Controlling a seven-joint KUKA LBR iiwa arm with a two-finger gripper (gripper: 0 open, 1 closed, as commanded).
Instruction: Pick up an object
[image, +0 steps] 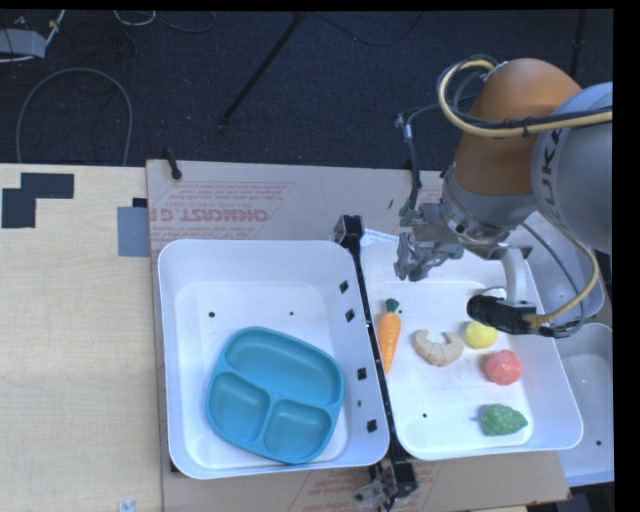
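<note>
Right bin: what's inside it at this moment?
In the right bin: a carrot, a beige piece, a yellow item, a red item and a green one. The gripper and arm cover the bin's far part.

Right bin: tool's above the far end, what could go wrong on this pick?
The tool hangs near the right bin's far wall, with no item under it; a straight descent probably closes on nothing. The carrot lies against the divider, so a finger might hit the rim there. The cashew-shaped piece sits close beside it.
</note>
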